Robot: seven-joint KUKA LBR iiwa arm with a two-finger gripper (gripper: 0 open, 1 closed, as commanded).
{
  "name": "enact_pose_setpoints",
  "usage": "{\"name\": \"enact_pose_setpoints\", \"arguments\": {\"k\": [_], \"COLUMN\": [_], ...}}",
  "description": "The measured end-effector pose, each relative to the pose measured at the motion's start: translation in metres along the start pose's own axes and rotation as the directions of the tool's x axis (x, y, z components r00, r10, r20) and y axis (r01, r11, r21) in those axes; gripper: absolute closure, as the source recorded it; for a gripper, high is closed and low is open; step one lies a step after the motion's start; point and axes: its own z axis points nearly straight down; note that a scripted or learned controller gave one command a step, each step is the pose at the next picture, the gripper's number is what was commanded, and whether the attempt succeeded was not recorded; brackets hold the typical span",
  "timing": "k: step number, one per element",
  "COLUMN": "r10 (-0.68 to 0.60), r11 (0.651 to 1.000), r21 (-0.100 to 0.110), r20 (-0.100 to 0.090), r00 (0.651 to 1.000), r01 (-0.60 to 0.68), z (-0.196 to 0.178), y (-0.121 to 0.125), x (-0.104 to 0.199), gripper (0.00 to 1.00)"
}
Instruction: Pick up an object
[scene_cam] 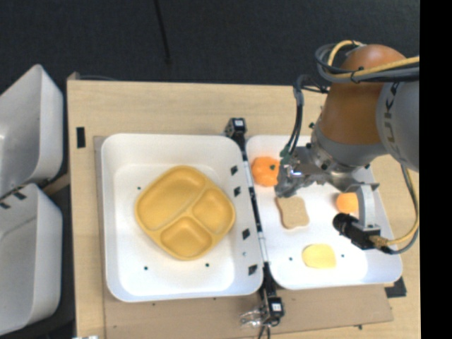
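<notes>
Over the right bin [395, 263], our jaws [286, 183] hover beside the bread slice [293, 212]; we cannot tell their opening.

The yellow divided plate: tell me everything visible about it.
The yellow divided plate lies flat in the left bin, near its middle, turned at a slant to the bin's walls. It looks like matte moulded plastic, rounded-square, with raised ridges splitting it into three compartments: one large and two smaller. Nothing lies in any compartment. Only the bin floor touches it; the gripper is over the other bin.
</notes>
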Motion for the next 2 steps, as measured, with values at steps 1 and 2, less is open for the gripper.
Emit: {"name": "enact_pose_setpoints", "arguments": {"k": [1, 2], "r10": [0.003, 0.002], "r11": [1.000, 1.000], "r21": [0.002, 0.000], "r20": [0.002, 0.002], "r00": [1.000, 1.000], "r01": [-0.003, -0.002], "z": [0.013, 0.025], "y": [0.011, 0.028], "x": [0.042, 0.089], "gripper": [1.00, 1.00]}}
